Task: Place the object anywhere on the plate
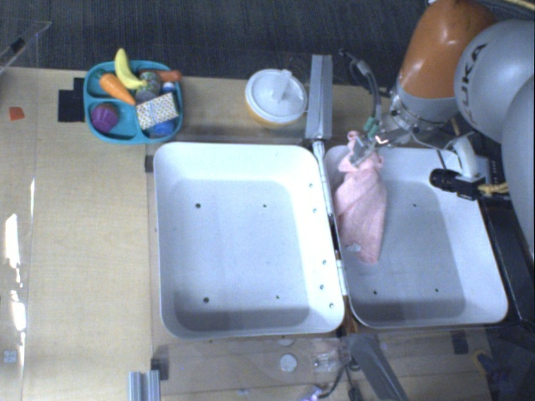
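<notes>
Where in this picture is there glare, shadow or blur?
Camera view: glare streaks lie on the bench at the left; soft shadows darken the near walls of the left bin and the right bin; the claw and the pink cloth look slightly soft, small details unclear.

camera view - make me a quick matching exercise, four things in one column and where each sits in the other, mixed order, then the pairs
Things:
1. pink cloth
2. blue tray
3. white lidded cup
4. banana

Places:
A. on the bench just beyond the left bin
B. in the blue tray, at its far side
C. hanging from the gripper over the right bin
D. on the bench at the far left, beyond the bins

Pairs: 1-C, 2-D, 3-A, 4-B
</notes>
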{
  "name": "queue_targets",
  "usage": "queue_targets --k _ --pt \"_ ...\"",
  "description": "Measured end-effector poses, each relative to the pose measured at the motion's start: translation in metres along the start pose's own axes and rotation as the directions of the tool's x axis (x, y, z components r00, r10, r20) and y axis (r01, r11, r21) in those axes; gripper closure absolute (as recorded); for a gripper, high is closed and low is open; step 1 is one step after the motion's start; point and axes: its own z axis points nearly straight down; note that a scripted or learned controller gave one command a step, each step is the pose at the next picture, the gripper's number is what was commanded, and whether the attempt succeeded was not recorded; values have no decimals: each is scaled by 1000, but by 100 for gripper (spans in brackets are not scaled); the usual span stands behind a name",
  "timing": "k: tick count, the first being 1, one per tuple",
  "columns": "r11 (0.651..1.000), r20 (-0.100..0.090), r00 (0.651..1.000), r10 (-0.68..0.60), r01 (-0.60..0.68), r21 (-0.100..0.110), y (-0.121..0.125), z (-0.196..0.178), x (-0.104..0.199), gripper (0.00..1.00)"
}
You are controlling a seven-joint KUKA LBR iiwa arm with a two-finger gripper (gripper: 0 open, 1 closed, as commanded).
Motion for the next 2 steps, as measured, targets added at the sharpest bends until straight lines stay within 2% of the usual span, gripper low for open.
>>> queue_targets --k 1,2 --pt "1000 1 1000 -6 6 -1 4 -40 1 100" --pt "917 -1 917 -400 400 0 -3 -34 45 100"
